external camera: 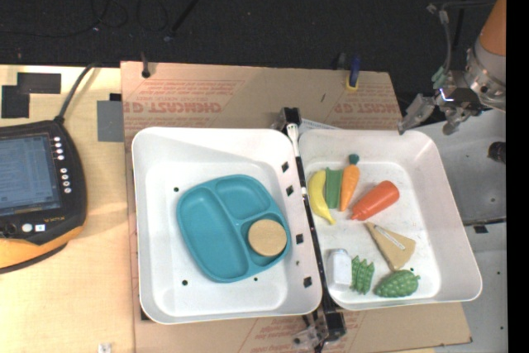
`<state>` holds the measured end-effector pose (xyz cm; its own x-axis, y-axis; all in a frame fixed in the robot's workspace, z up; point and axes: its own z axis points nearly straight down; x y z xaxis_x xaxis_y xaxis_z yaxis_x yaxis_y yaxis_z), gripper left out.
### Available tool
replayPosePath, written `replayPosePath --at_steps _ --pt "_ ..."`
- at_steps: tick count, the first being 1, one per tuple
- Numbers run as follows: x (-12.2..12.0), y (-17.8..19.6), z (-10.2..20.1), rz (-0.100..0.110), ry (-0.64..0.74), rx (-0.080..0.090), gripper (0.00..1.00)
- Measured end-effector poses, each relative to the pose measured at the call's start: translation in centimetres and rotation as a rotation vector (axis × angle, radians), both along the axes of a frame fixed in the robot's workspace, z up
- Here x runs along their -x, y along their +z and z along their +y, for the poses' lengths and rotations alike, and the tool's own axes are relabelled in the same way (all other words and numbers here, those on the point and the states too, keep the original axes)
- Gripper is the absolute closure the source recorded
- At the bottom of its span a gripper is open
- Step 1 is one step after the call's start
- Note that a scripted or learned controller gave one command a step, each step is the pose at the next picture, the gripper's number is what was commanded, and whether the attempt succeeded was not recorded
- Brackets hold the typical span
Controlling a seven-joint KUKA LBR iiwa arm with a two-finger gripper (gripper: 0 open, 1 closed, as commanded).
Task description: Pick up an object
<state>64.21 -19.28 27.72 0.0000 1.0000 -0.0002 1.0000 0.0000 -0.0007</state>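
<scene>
While the arm hangs back at the far right with its gripper (pixel 440 107) above the far right corner of the right bin (pixel 450 178), I cannot tell how its pincer stands, and nothing shows between it. The pickable things lie in that right bin, all looking like hollow plastic play food, so I judge them light, stiff, smooth and a little slippery, not fragile. Nearest the arm is the red pepper (pixel 376 199), lying tilted with its long axis running from near-left up to far-right; a hold across its thick middle, square to that axis, looks surest. Beside it on the left the small carrot (pixel 349 182) points its green top to the far side, touching a green piece (pixel 333 187) and next to the banana (pixel 319 194), whose curve runs near to far along the bin's left wall; those three sit too close together for an easy pinch. Nearer me lie a cheese wedge (pixel 392 245) with its tip toward the far left, a white block (pixel 340 266), and two knobbly green vegetables (pixel 397 284). Over in the left bin (pixel 153 202) a teal divided plate (pixel 219 223) carries a round cookie (pixel 267 236), flat and awkward to take by its edge.
</scene>
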Motion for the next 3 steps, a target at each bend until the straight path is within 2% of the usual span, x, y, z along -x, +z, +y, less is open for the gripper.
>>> replayPosePath --at_steps 1,2,3 --pt "1.8 -16.2 1.4 0.017 0.001 -0.006 0.00" --pt "4.1 -19.0 3.6 0.002 -0.002 0.000 0.00" --pt "4.0 -17.9 3.5 0.000 -0.005 0.000 1.00"
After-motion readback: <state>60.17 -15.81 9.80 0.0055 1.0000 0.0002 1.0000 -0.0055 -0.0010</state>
